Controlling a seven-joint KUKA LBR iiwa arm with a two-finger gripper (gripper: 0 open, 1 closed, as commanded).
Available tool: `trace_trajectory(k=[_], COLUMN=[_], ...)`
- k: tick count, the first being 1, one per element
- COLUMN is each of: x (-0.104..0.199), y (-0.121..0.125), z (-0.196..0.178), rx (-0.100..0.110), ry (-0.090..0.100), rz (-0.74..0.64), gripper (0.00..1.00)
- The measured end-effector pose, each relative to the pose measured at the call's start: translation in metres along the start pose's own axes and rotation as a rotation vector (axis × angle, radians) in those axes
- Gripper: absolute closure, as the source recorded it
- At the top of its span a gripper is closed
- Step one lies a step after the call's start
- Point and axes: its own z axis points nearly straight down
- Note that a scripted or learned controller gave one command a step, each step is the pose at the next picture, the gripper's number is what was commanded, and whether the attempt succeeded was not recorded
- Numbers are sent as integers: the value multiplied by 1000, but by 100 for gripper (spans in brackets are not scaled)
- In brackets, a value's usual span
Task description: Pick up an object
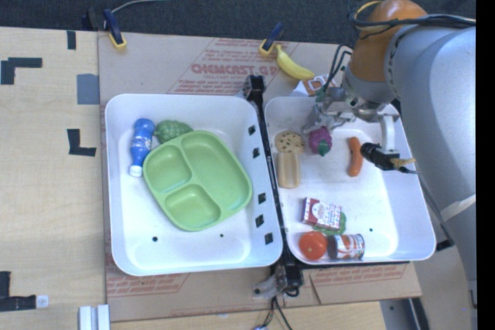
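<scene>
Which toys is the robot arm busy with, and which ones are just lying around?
Part of the job:
- end effector, down in the right bin
- purple toy just beneath it

Just lying about:
- hot dog, cookie, bread stick
- red carton, tomato, can
- green tray, blue bottle, green veggie in the left bin
- banana outside the bins

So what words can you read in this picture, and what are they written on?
"CHEMCAST" in red, on the brown cardboard under the bins; the smaller red print after and below it is too blurred to read.
Red and green packet: label too small to read.
Small can: label too blurred to read.
</scene>
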Motion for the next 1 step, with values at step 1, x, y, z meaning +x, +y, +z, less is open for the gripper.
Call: trace_trajectory(k=[1], x=[75], y=[0], z=[-89], rx=[1], ry=[5], rz=[1], gripper=[100])
